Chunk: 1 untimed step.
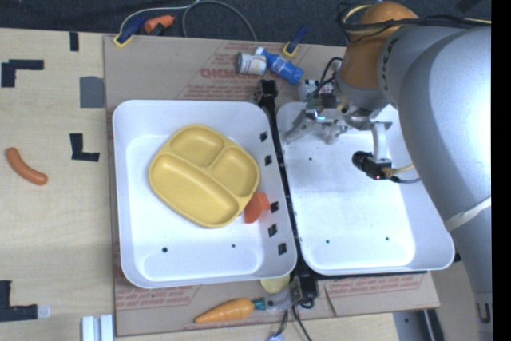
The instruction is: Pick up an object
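A yellow divided plate [205, 173] lies in the left bin [136, 251]. A small orange-red piece [255, 208] rests against the plate's right edge. My gripper [313, 129] hangs low over the back left corner of the right bin [359, 243], close to the wall between the bins. Its two grey fingers [294, 129] are spread apart and open, with nothing between them. The grey arm with its orange band [375, 28] comes in from the right and covers the right bin's far right side.
A toy carrot [226, 311] lies on the cardboard in front of the bins, and a sausage [25, 166] on the bench at far left. A blue-and-white bottle [270, 64] lies behind the bins. Clamps [148, 26] and cables sit at the back.
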Available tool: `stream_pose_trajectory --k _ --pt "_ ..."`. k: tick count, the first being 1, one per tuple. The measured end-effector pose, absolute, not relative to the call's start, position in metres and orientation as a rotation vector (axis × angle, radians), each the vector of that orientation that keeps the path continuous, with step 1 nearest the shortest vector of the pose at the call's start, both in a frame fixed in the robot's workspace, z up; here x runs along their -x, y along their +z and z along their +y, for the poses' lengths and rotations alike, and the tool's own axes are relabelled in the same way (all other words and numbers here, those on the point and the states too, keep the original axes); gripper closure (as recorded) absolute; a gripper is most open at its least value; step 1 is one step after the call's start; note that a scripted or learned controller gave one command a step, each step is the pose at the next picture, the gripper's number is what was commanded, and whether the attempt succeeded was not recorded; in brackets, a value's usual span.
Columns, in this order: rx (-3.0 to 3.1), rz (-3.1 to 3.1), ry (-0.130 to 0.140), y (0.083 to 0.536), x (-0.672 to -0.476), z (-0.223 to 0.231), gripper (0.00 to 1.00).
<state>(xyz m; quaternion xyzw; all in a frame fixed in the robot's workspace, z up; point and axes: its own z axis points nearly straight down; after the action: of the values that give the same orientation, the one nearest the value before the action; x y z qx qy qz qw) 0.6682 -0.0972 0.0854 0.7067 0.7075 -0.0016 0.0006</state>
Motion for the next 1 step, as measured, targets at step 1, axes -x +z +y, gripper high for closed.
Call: stream_pose_trajectory --k 1 --pt "-2.218 2.219 0.0 0.0861 -0.6422 -0.0946 0.0"
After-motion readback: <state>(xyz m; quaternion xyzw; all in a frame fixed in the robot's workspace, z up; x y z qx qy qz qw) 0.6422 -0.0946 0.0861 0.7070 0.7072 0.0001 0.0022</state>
